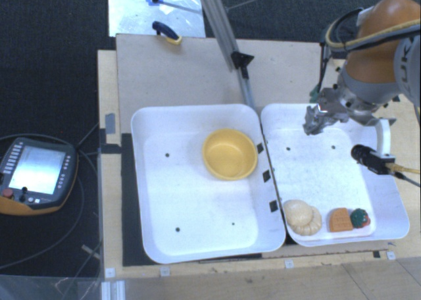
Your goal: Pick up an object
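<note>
In the left bin (158, 226) a yellow bowl (229, 154) sits upright near the right wall. The right bin (395, 216) holds a cream round bun (302, 216), an orange block (340, 220) and a small green-and-red piece (360, 217) along its front edge. My gripper (317, 121) hangs over the back part of the right bin, above bare floor, far from the three items. Nothing shows between its fingers.
A black cylinder with a white bracket (371, 155) juts from the arm over the right bin. A slanted metal pole (223, 25) crosses the bench behind the bins. A teach pendant (33, 174) lies on the floor at left.
</note>
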